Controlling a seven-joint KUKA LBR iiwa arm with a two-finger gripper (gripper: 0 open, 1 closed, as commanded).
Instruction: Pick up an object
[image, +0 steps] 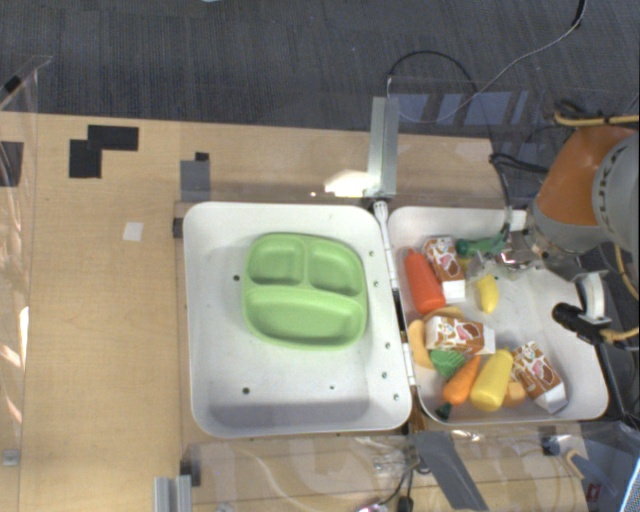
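Observation:
The right bin holds a jumble of toy foods. A red-orange cylinder lies at its left wall, with a brown snack packet and a green piece behind it. Nearby are a small yellow item and a white cube. Toward the front lie a second packet, a carrot, a yellow bottle and a third packet. My gripper hangs low at the bin's back, just right of the green piece and above the small yellow item.
The left bin carries a green divided plate in its middle. A metal post rises behind the wall between the bins. My arm's orange band and grey wrist cover the right bin's back right corner.

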